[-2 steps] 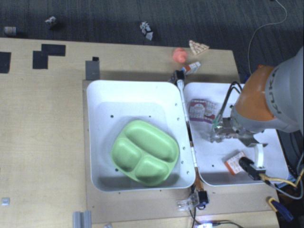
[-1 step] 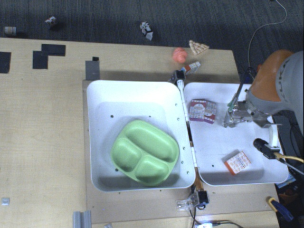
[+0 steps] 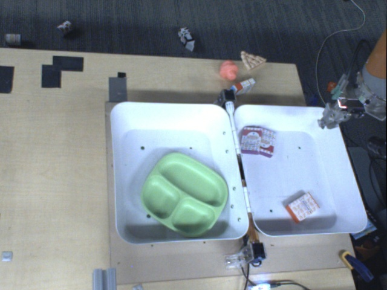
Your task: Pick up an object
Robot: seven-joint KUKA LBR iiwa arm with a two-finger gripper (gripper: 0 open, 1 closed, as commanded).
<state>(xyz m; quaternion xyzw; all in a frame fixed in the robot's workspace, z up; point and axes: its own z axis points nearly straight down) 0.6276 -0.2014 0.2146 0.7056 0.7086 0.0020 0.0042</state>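
So the big green plastic divided tray is sitting in the left white bin, tilted a bit, with its long axis running from upper left to lower right. Its lower edge is sinking into shadow against the bin's front wall, so that rim is hard to read.

Moving right of the green tray, across the seam between the bins, a red-and-white printed packet is lying flat in the right white bin, up near the back, with its long side running roughly left-right. The print on it is too blurry to make out. Further right and toward the front, a small orange-and-white packet is lying with its long axis slanting up to the right.

Way right of the green tray, the gripper is hanging over the back right corner of the right bin. It's small and blurry, so I can't tell how its jaws are standing. The arm behind it is getting cut off by the frame. Both packets are lying well apart from it, to its left and nearer the front, and nothing is showing between the fingers.
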